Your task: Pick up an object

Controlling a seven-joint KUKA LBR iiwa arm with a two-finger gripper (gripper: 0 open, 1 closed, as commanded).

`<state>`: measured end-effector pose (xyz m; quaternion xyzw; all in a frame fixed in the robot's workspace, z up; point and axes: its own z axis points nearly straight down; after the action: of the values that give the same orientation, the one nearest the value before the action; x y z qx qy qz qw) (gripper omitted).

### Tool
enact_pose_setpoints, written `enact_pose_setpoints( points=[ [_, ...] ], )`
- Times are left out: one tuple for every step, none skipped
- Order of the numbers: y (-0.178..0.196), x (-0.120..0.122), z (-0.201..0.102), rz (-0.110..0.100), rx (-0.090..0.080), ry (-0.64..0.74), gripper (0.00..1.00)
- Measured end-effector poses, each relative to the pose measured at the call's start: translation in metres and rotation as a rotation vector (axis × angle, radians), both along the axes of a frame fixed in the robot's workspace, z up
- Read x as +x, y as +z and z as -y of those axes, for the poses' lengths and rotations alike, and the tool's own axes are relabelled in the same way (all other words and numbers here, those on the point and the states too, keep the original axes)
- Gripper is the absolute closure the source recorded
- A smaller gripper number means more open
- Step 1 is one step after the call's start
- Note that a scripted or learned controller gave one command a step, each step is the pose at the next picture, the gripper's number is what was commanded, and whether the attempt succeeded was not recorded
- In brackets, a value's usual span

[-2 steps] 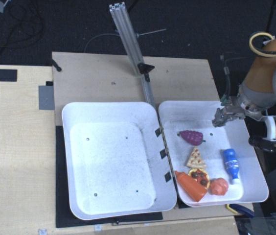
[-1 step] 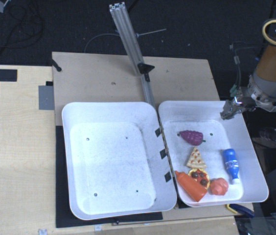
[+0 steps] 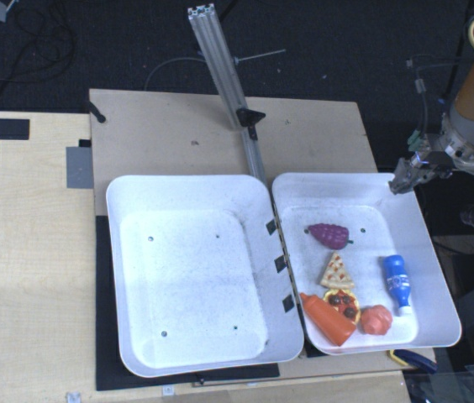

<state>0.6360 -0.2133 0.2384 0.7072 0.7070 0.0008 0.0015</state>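
Legible text, labels, brands, numbers, signs: none. You will find no readable marking on the blue bottle (image 3: 397,283) at the lower right of the frame; any label on it is too small and blurred to make out.

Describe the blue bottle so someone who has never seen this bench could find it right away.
Look in the right bin, the one holding the toys. The bottle lies along that bin's right side, apart from the cluster of food toys. It is the only blue thing there, with a white band and white cap.
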Motion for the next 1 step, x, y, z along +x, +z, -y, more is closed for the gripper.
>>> enact_pose_setpoints(
  points=[
    [0.0077,0.0027,-0.0575,-0.003,0.001,0.004,1.0]
  ],
)
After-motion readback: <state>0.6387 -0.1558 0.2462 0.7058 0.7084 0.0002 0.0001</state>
